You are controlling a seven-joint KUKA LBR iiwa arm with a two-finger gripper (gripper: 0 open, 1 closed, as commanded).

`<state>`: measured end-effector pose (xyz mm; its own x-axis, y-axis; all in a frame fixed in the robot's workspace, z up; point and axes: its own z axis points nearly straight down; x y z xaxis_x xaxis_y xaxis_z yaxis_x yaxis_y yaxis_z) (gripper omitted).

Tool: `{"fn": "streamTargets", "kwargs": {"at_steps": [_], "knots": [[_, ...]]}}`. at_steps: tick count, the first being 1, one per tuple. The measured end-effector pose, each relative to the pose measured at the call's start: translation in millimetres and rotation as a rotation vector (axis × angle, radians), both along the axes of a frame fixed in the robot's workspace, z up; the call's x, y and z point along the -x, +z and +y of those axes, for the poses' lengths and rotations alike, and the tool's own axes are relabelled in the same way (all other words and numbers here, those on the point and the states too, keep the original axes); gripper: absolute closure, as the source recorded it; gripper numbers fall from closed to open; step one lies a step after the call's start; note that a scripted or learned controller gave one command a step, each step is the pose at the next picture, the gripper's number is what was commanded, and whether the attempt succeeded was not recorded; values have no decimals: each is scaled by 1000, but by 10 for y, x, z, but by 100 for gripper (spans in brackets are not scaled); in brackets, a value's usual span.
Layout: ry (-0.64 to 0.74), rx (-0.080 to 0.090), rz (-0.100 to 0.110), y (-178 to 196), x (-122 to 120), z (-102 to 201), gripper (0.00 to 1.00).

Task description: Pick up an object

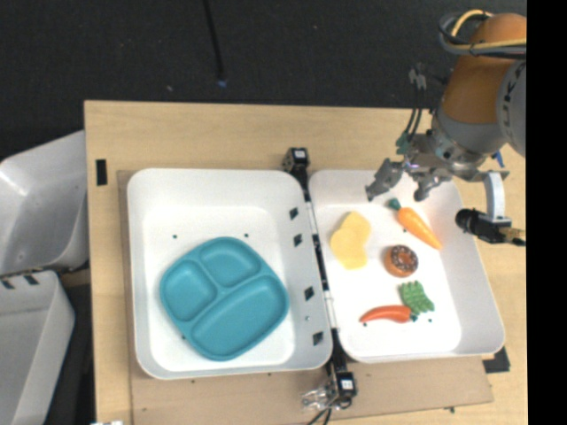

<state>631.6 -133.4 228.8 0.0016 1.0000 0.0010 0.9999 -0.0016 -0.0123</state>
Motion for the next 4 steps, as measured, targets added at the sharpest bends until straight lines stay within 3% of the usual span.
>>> {"fn": "streamTargets", "kwargs": {"at_steps": [1, 2, 4], "knots": [[3, 2, -13, 84, -25, 2, 0], [1, 3, -9, -532, -28, -68, 0], [-3, 3, -12, -1289, -22, -98, 0]]}}
